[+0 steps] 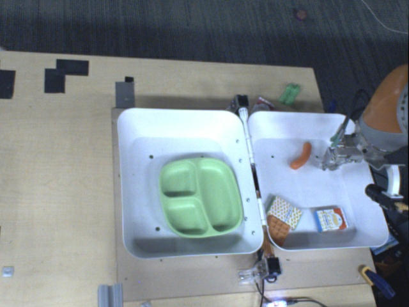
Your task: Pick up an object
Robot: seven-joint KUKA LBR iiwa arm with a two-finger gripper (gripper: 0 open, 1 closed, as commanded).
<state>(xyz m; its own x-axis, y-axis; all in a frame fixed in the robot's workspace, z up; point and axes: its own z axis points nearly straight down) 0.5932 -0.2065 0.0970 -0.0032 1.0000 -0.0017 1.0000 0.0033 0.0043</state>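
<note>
Bench (57,171) is pale wood; black tape patches (64,74) sit at its far left, well apart from the bins. No writing on them.

Left bin (137,139), shallow white, holds a light green divided plate (201,196) with three compartments: two small ones on its left half, one long one on its right. Plate lies flat, near the middle of the bin, slightly toward the near side. No label readable on it.

Between the bins runs a thin white rim; a black clamp (241,101) sits at its far end, and another small clip with wires (268,268) at the near end. A green object (291,93) lies on the bench just beyond the right bin's far edge; too small to tell what it is.

Right bin (281,130) holds several loose things. An orange sausage-shaped object (301,156) lies tilted, toward the far middle of the bin, smooth, no print. At the near left corner is a waffle-like brown piece (277,228), touching a flat packet with a diamond pattern (285,213). To the right of these lies a small carton (330,219) with orange and blue print; the writing is too blurred to read.

Gripper (333,158) is low over the right bin, just right of the orange object, not touching it. Fingers point down; nothing is seen between them, and I cannot tell how far apart they stand. Grey arm with the orange band (390,107) comes in from the right.
</note>
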